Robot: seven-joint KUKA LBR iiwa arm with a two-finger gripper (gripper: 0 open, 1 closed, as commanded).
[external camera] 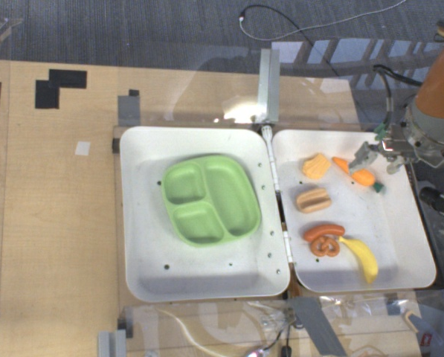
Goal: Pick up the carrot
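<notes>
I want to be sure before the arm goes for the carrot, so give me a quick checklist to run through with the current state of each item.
1. Carrot in the right bin: ok, near the far edge.
2. Gripper near the carrot: ok, just above and right of it in the picture.
3. Carrot between the gripper's fingers: not ok, it lies beside them.
4. Gripper open: cannot tell.
5. Space around the carrot: ok, apart from the cheese wedge and hot dog.
6. Green tray out of the way: ok, in the left bin.

Robotics lab, wooden bench [50, 222] with two white bins [143, 274] at centre, grey carpet [132, 13] and loose cable [311, 21] at twelve o'clock, robot arm [439, 103] at three o'clock
</notes>
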